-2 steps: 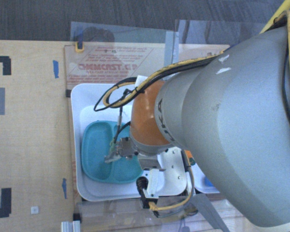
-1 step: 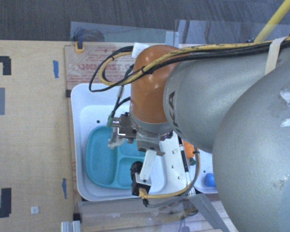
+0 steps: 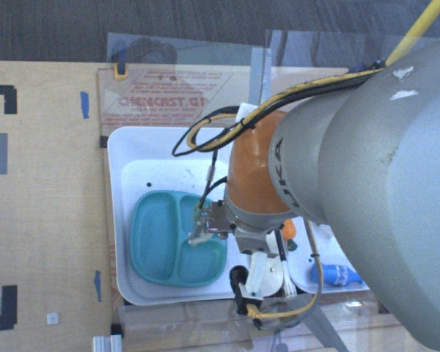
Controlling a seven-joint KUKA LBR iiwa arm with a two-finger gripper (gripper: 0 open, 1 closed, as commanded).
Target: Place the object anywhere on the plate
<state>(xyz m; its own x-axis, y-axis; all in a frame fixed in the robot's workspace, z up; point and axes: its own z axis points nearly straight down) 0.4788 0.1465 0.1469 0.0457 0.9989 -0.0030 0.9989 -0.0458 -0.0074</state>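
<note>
**Gripper over plate; hold unconfirmed**

Camera view: The arm reaches in from the right and hangs low over the left bin, its bulk hiding most of the right bin. The plate, teal and split into compartments, lies flat in the left bin, a sensible target since the task allows any spot on it. The gripper sits over the plate's right compartment, near the divider. A small pale item shows at its tip, touching or just above the plate; whether that is the object cannot be told. Jaw opening cannot be told at this size and angle. A blue item and an orange item lie in the right bin, well right of the jaws.
</note>
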